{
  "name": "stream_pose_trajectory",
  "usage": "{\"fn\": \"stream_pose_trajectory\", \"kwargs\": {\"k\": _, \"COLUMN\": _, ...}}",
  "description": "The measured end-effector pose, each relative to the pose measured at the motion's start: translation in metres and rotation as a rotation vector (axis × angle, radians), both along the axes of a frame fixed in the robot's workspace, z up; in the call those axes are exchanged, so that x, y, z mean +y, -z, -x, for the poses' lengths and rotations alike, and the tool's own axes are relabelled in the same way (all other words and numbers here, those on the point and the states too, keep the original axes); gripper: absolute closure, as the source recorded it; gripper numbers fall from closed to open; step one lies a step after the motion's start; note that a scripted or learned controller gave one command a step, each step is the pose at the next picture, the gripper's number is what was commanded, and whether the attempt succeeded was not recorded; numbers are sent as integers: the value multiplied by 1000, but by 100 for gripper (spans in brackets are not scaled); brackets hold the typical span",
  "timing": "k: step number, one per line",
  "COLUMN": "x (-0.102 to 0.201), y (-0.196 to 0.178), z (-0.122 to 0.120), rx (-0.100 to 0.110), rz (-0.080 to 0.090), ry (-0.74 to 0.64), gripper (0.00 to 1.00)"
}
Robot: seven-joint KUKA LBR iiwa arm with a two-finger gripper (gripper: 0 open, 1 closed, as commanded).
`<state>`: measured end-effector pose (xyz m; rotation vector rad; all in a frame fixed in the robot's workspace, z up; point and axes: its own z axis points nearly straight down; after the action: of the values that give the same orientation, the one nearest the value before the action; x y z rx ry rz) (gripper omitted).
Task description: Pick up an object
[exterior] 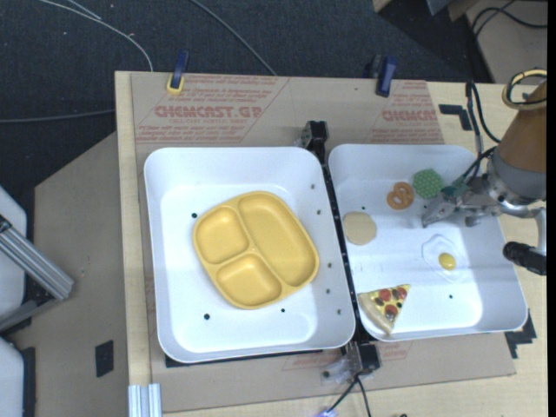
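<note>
From the camera view, I would bring the jaws (437, 213) straight down over one item in the right bin (486, 315), the green piece (427, 182) or the pretzel (400, 195) in the frame's upper right. The arm (521, 159) leans in from the right edge, wrist low over that bin; jaws' state I cannot tell.

Robotics lab, clamped bench (261, 102), loose cables (104, 24)
</note>
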<state>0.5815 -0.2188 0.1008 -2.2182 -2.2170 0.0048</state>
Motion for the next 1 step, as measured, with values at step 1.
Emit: {"fn": "stream_pose_trajectory", "kwargs": {"k": 1, "x": 0, "y": -14, "z": -2, "rx": -7, "rz": 2, "ry": 0, "gripper": 100}}
